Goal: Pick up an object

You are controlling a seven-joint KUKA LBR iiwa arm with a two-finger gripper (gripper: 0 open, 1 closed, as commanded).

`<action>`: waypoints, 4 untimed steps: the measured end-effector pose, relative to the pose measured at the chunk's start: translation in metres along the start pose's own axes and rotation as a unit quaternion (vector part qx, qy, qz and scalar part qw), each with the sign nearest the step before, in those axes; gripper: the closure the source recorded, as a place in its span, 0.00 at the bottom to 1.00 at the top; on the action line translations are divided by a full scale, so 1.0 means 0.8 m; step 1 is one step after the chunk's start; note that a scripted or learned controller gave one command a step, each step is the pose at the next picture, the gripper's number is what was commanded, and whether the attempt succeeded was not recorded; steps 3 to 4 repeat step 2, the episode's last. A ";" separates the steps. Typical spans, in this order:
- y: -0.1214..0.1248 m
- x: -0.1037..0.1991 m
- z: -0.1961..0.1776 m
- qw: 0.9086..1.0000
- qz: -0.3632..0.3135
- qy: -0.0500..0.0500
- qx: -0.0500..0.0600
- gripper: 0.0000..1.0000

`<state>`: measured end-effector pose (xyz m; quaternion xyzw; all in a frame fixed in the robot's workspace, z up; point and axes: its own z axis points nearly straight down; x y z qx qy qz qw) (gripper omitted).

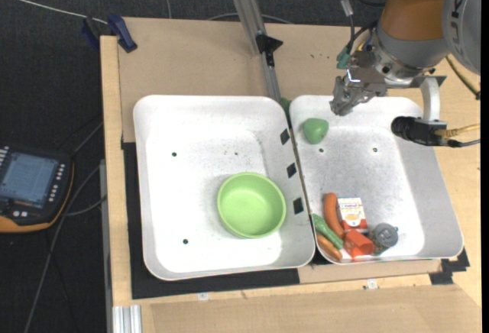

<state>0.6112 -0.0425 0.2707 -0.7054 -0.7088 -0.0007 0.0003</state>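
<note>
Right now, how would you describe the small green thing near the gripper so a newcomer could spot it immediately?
Start at the right bin, then its far left corner. The small green object lies there alone, just below the gripper. It is a rounded lump, unlike the left bin's green bowl.
</note>
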 end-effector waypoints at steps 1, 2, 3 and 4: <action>0.003 0.068 0.022 1.000 0.000 0.000 0.001 1.00; 0.014 0.137 0.038 1.000 0.000 0.000 0.001 1.00; 0.014 0.137 0.038 1.000 0.000 0.000 0.001 1.00; 0.014 0.137 0.038 1.000 0.000 0.000 0.001 1.00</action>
